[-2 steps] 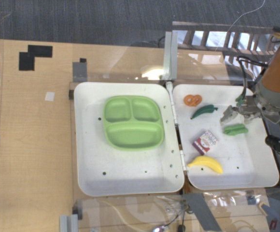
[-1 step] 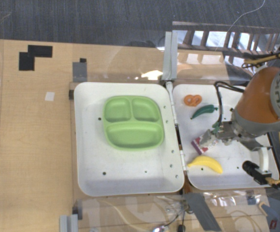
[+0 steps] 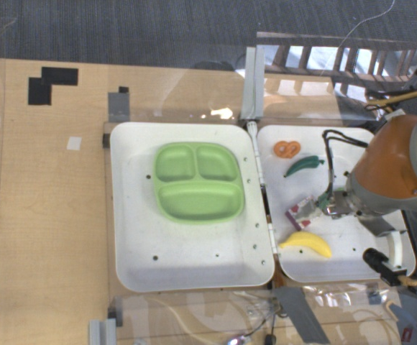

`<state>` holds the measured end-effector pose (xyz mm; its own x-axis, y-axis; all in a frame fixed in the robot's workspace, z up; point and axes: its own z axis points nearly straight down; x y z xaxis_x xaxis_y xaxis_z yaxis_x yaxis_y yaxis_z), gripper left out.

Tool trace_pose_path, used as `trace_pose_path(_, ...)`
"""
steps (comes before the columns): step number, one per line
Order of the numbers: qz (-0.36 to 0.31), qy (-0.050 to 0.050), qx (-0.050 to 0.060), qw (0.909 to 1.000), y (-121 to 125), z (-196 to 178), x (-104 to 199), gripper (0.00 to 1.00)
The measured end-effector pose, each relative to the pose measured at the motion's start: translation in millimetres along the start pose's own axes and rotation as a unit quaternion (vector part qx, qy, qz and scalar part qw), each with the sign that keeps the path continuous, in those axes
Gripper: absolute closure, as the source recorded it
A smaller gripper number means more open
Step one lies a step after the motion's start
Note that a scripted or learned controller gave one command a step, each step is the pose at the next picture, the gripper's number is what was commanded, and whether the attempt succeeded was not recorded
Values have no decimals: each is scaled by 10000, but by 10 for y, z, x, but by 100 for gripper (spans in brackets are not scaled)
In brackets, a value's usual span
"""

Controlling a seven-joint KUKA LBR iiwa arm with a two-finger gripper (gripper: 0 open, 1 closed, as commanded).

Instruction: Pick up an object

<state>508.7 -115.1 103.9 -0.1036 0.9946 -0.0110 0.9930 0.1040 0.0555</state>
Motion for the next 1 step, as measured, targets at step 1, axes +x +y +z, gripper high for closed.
trace_pose_path(1,-842,20,24,9964,-66,8,-160,0)
